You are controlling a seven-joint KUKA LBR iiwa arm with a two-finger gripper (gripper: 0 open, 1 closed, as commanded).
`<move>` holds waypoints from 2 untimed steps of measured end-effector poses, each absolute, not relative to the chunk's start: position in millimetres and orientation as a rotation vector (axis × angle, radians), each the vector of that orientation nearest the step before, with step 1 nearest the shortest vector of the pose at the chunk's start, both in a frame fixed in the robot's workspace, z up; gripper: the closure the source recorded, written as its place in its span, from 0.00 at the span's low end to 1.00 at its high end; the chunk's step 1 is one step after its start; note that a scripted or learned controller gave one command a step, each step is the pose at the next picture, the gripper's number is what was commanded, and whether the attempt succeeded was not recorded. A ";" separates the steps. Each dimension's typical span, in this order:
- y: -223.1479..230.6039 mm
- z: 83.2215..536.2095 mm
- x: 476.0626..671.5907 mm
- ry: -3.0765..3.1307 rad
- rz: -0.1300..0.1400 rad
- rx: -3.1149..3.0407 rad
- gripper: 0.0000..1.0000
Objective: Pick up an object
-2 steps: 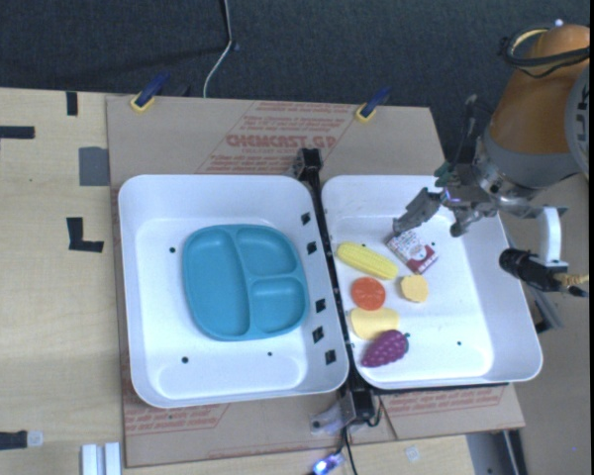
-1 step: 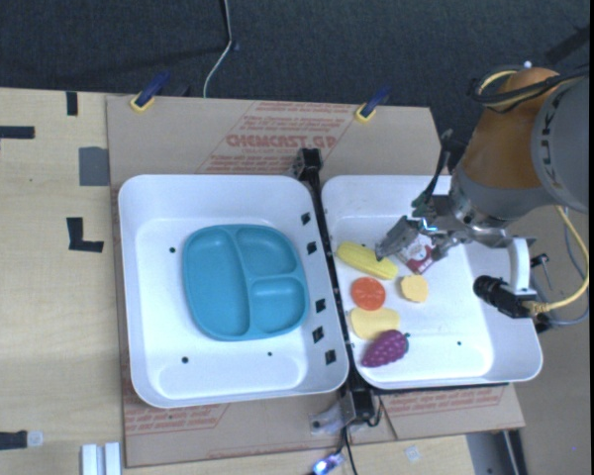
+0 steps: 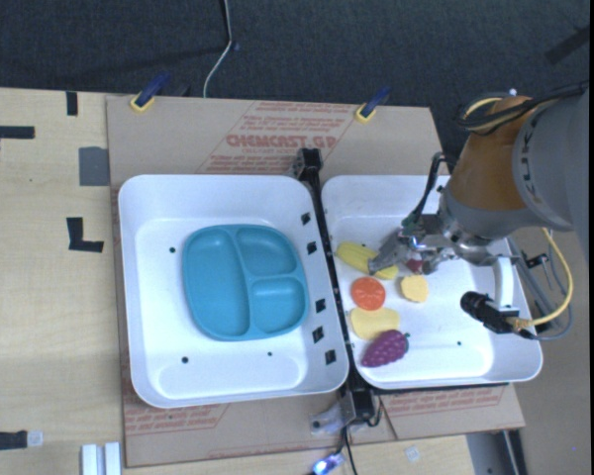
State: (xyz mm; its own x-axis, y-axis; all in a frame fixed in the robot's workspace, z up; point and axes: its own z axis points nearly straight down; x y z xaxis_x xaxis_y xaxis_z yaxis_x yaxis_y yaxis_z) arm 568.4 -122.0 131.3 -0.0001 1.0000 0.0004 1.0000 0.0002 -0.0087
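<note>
Toy food sits in the right bin [image 3: 495, 364]: a tomato [image 3: 367, 292], grapes [image 3: 384, 347] and yellow bits around them. Gripper [image 3: 396, 255] hangs right over them, can't tell its state. Left bin [image 3: 158, 206] has a blue plate [image 3: 246, 281].

The gripper [image 3: 396, 255] hangs low in the right bin [image 3: 475, 359], among a yellow piece [image 3: 355, 256], an orange tomato [image 3: 367, 292], another yellow piece [image 3: 414, 288] and purple grapes [image 3: 384, 347]. A blue divided plate [image 3: 246, 281] lies in the left bin [image 3: 148, 216].
</note>
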 end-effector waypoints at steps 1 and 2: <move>-121.7 84.5 568.9 -2.221 0.001 -2.220 0.00; -121.0 95.9 570.8 -2.225 -0.004 -2.220 1.00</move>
State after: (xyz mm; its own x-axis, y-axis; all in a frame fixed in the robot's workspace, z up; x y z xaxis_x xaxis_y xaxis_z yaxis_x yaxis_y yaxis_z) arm 570.8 -121.0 95.9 -0.0022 1.0000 0.0005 1.0000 0.0022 0.0030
